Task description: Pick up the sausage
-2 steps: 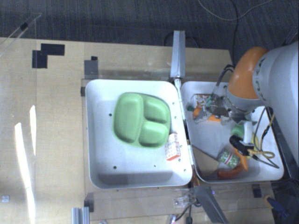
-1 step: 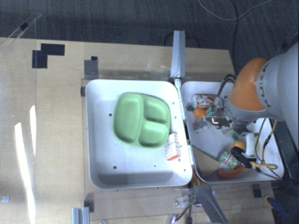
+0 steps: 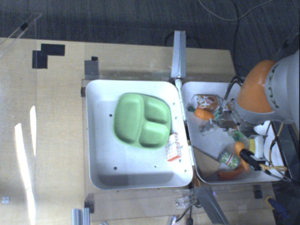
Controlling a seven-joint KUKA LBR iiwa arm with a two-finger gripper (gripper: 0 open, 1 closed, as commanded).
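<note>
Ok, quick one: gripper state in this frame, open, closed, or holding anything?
Gripper: cannot be told; it sits low over the right bin near the orange, apart from the sausage at the near wall.

A pale wooden desk [image 3: 56, 139] is seen from above. Two shallow white bins are set side by side on it: the left bin [image 3: 96, 139] and the right bin [image 3: 199, 170], touching.
</note>
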